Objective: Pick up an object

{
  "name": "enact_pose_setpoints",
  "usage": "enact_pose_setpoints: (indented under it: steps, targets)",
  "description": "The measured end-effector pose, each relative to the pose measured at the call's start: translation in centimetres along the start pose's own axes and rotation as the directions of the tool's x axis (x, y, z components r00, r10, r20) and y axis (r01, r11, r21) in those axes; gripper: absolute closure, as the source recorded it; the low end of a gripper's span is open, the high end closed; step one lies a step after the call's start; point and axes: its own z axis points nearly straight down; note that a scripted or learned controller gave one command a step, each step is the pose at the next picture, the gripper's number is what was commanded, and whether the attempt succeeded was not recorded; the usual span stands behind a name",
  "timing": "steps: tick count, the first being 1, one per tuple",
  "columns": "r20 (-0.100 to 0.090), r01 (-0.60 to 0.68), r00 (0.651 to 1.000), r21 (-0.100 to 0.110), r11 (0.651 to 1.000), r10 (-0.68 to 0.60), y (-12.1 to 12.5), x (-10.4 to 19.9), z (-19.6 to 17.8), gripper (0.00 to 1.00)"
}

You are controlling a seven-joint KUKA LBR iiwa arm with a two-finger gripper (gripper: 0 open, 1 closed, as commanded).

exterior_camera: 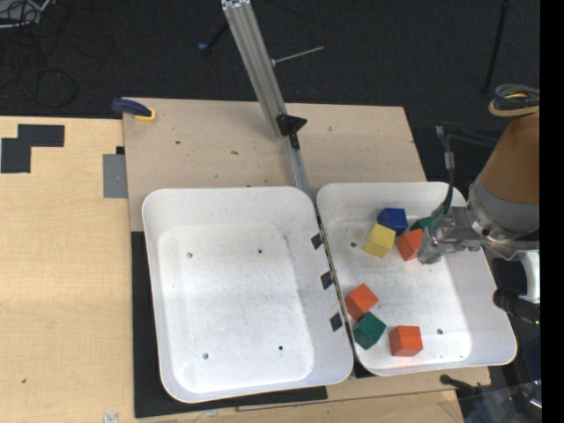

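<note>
Dark floor surrounds the counter (264, 139), which carries two white bins. Note the right bin (476, 342) holds the blocks: a blue block (393, 218), yellow block (380, 240) and orange block (408, 245) cluster near the pincer (430, 247), likely the chosen target group. You cannot tell whether the pincer is released or clenched. Expect crowding to hinder a clean grasp.

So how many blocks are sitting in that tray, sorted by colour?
Orange: 3, one by the gripper, one near the divider, one at the front
Blue: 1
Yellow: 1
Green: 1
Total: 6, all in the right bin
</note>
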Motion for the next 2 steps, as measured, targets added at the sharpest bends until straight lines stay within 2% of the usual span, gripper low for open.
enact_pose_setpoints:
  steps: [1,2]
  targets:
    - [0.0,0.013,1.0,-0.001,1.0,-0.013,0.7,0.4,-6.0,1.0]
    - [-0.003,0.015,1.0,0.007,1.0,-0.015,0.5,5.2,-4.2,1.0]
